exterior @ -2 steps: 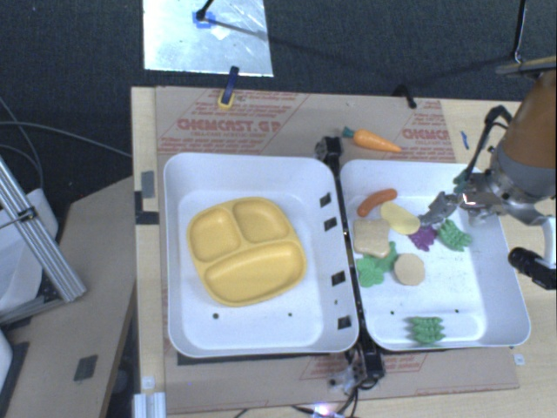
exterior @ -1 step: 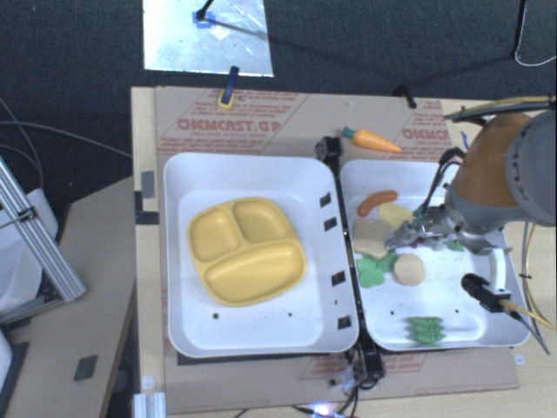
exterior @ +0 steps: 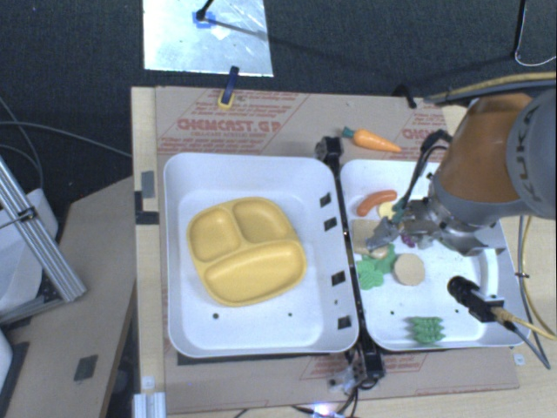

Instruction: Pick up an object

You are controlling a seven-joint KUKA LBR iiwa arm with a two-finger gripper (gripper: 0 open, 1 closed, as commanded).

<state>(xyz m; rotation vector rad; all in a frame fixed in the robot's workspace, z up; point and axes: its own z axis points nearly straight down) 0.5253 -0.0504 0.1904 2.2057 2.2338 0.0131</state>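
Yellow plastic, moulded into a three-compartment plate (exterior: pixel 246 249), lay alone in the left white bin (exterior: pixel 178 320), its surface smooth and matte. Across the black divider, the right bin (exterior: pixel 487 333) carried the toy food. A pale, flattish piece (exterior: pixel 363 231) sat by the bin's left wall, with a red sausage (exterior: pixel 376 202) above it, its long axis slanting up toward the right. A green leafy toy (exterior: pixel 374 273), lumpy-edged, lay just below the gripper (exterior: pixel 383 238), and a tan round slice (exterior: pixel 409 271) rested beside it to the right. A second green piece (exterior: pixel 426 329), ribbed, sat near the bin's lower edge. An orange carrot (exterior: pixel 374 140) lay outside the bins on the cardboard sheet (exterior: pixel 261 124).

The grey arm with its orange band reached in from the right, its gripper low over the cluster; the nearest candidates, the leafy toy and the pale piece, lay directly beneath and to its left. Whether the jaws stood apart or together could not be told from this slant, and nothing was visibly between them. The pick appeared not yet made.
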